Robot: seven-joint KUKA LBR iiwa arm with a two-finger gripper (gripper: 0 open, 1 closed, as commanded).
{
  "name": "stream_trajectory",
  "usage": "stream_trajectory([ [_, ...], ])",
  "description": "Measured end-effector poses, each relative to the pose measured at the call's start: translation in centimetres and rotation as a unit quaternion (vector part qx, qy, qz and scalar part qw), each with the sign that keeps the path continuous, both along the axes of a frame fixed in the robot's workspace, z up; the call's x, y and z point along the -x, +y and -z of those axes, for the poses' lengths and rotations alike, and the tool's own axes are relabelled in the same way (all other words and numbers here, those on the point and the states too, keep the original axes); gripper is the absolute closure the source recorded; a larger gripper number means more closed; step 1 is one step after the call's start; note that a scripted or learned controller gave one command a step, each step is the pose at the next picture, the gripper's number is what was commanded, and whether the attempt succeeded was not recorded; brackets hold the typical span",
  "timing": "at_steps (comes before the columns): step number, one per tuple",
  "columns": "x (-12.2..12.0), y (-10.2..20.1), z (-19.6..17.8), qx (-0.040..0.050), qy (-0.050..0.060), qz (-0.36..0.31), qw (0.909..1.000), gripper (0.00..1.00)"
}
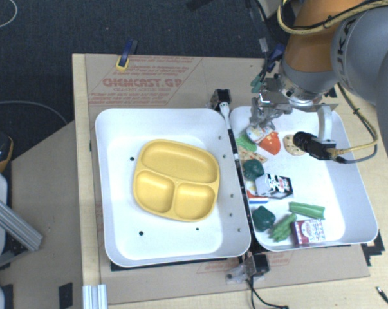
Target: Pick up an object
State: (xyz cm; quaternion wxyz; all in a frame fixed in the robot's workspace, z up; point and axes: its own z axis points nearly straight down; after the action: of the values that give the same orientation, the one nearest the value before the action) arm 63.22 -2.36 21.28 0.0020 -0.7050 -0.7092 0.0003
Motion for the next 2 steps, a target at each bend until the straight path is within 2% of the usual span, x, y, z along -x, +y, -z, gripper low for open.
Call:
stream_trajectory([
  [1, 1.7, 1.71, -2.0, 0.0003, -0.001, 0.001, 1.0, 1.0],
  [2, 1.91, 1.58, -1.22, 0.001, 0.0, 0.003, 1.0, 1.0],
])
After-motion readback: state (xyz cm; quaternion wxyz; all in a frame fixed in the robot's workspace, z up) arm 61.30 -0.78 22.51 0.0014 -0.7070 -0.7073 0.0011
